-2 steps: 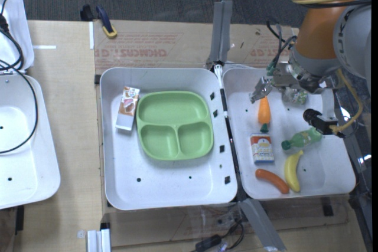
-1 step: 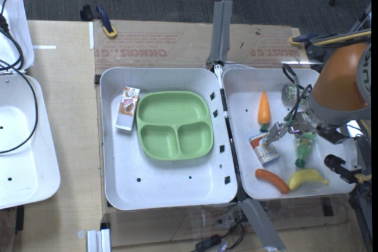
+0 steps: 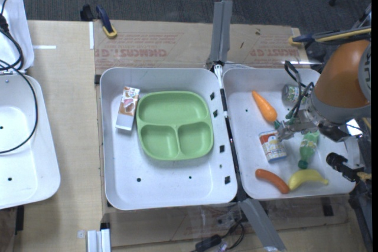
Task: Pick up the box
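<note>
Camera view, from the left: a small carton [image 3: 127, 108] beside the green tray [image 3: 175, 124]; the box [image 3: 272, 146] lies in the right bin [image 3: 239, 127], gripper [image 3: 287, 128] just above it, grip state impossible to tell. Best descend straight, straddling its narrow sides.

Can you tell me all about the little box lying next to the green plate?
The box is small, flat and rectangular, and looks like cardboard. It is mostly white, with a brown and orange picture on its upper part. It lies flat on the floor of the left bin, its long side running nearly up and down the view, tilted slightly. It sits right beside the left edge of the green plate; whether they touch is unclear. The claw is over the other bin.
</note>
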`<state>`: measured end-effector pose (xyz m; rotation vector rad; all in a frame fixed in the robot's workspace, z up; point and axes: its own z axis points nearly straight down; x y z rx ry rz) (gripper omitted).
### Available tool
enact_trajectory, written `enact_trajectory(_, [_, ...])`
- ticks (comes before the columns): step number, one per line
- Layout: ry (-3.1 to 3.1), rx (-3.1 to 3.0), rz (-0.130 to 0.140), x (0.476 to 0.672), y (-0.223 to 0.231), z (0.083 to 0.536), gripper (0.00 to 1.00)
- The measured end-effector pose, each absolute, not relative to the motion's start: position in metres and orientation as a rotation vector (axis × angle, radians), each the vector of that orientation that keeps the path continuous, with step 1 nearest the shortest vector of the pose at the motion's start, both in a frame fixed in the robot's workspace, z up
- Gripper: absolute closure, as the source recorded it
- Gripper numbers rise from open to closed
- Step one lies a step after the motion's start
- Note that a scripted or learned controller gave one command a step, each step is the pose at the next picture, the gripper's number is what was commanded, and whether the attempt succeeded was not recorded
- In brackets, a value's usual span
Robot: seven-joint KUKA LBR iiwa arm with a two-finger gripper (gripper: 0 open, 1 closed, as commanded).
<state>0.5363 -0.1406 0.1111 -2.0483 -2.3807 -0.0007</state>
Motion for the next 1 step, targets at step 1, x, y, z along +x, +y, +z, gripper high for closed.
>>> enact_trajectory(1, [-2.381,-2.048,0.000,0.5362,-0.1406,0.1111,0.00])
